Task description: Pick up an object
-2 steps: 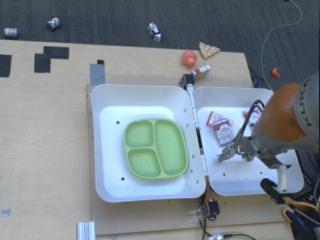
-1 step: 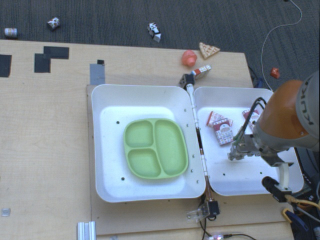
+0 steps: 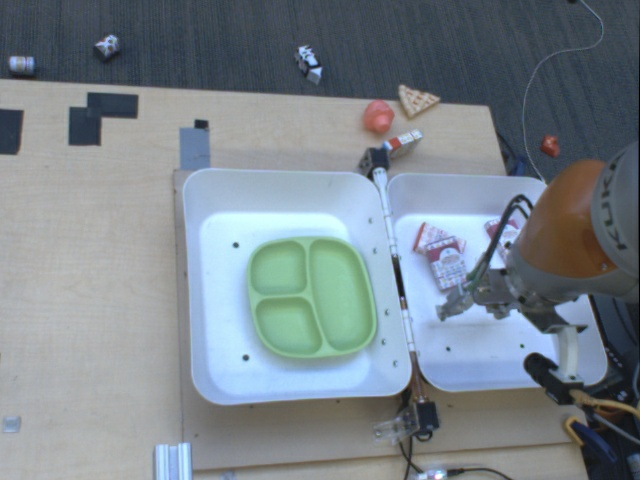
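Here, the arm is reaching in over the right bin, with the gripper hanging just below a red-and-white packet that is lying in that bin's upper half. How far the gripper is open cannot be told, and nothing is showing in its grasp. A green divided tray is sitting in the left bin, well to the left of the packet.

Arm cut by right edge, hiding part of red-white packet; fingers indistinct.
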`<control>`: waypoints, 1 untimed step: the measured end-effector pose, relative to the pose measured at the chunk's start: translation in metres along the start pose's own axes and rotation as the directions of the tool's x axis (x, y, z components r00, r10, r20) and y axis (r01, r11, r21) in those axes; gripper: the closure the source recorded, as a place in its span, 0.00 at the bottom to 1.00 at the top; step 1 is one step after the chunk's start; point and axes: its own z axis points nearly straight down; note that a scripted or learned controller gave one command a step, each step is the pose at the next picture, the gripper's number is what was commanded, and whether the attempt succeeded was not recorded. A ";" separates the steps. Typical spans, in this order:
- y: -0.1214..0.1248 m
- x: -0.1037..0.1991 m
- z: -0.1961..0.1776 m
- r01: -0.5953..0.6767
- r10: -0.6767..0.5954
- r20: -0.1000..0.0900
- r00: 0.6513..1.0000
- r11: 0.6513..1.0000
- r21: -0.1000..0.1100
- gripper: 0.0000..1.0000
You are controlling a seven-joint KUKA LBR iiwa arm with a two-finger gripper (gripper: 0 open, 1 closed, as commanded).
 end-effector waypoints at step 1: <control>-0.012 0.015 0.018 -0.004 0.004 0.004 1.000 1.000 -0.005 0.00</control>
